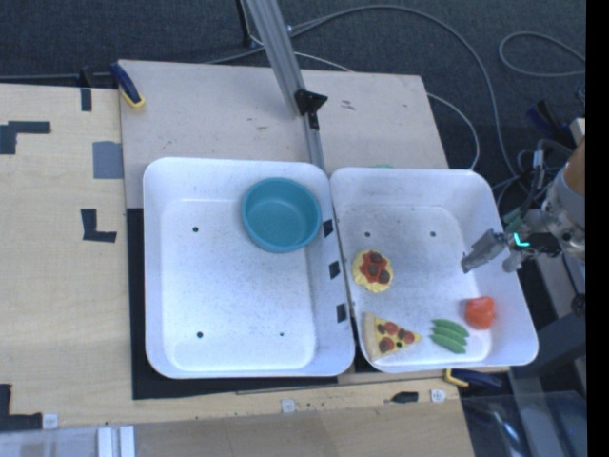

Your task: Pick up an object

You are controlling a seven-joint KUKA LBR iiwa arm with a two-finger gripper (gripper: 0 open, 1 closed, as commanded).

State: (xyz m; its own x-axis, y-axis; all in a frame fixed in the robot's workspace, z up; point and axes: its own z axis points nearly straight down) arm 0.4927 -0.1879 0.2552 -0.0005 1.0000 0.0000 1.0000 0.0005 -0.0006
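Camera view: arm mostly cut off at the right edge. Claw [495, 252] hangs over the right bin [476, 187] near its right wall; whether it is released or clenched cannot be told, nothing seen in it. In that bin: round toy tart [372, 268], pizza wedge [389, 334], green pea pod [449, 335], red rounded piece [481, 311], shape unclear. Left bin [181, 284] holds a smooth blue bowl [281, 214]. Tabletop [57, 160] pale wood.
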